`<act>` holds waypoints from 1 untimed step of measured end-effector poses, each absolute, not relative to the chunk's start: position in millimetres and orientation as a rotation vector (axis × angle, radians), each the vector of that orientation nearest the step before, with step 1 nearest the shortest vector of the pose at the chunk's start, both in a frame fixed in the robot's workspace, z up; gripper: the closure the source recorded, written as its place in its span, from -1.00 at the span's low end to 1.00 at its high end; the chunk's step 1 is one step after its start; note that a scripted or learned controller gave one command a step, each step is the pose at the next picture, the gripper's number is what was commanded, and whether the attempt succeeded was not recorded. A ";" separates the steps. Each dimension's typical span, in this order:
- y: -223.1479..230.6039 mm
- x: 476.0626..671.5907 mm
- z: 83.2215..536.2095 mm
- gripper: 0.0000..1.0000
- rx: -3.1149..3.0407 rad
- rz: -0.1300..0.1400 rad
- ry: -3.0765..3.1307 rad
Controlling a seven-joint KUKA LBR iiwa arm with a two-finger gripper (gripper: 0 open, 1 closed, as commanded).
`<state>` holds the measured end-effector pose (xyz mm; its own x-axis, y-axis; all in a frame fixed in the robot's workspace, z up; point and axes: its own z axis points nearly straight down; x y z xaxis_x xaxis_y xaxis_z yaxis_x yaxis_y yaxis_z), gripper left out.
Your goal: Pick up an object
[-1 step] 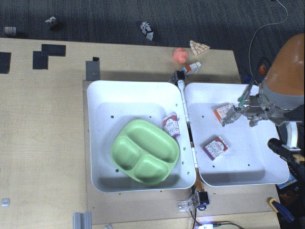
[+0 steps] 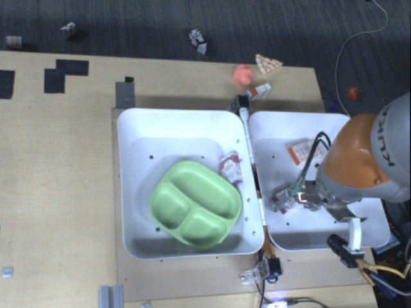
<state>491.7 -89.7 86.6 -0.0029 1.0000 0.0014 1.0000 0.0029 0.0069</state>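
We see the tool [image 2: 282, 197] low inside the right white bin [image 2: 376, 233], but cannot tell how it stands. A small orange-and-white packet [image 2: 300, 151] lies just beyond it; a green divided plastic tray [image 2: 196, 203] sits in the left white bin [image 2: 131, 172].

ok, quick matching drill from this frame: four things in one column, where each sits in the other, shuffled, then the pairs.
Things:
1. green divided plate
2. orange-and-white packet
3. pink ball
4. tool

Places:
A. on the bench beyond the bins
B. left bin, lying tilted
C. low over the right bin's floor
D. far part of the right bin

Pairs: 1-B, 2-D, 3-A, 4-C
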 end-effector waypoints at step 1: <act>-90.1 494.6 98.5 1.00 2.210 0.017 2.216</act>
<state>494.6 -90.1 98.5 -0.0027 1.0000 -0.0010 0.9999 0.0027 0.0161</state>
